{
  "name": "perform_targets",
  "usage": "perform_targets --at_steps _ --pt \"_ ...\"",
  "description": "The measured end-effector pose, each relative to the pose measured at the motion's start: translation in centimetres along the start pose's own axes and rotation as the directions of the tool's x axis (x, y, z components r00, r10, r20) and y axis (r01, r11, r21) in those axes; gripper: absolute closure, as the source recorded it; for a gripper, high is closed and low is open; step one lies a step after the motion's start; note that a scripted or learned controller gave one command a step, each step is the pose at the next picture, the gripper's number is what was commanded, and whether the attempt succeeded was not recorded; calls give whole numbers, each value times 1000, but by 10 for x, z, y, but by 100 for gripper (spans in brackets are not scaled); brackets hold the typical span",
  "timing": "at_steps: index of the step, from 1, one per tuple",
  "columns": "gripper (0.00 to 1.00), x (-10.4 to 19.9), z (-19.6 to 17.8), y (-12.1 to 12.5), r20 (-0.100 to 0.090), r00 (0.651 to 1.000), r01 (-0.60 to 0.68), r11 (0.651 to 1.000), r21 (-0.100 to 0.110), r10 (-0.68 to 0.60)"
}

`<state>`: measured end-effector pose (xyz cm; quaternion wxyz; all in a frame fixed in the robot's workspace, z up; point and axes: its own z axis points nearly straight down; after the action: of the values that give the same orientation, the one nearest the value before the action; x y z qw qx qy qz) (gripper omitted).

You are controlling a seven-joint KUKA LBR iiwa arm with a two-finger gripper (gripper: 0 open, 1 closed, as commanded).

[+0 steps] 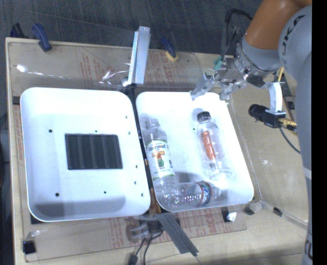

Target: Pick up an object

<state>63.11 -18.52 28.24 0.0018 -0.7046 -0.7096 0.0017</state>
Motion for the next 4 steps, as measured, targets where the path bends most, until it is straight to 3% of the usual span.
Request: perform_targets --at_steps 1,2,3,4 --pt "0 -25 98 -24 0 999 46 999 1 -46" --pt "0 -23 109 -54 -1 993 120 993 0 -120" --pt "0 -23 112 -35 2 981 192 981 -4 -192" --pt "0 -23 112 -35 2 981 192 981 -4 -192"
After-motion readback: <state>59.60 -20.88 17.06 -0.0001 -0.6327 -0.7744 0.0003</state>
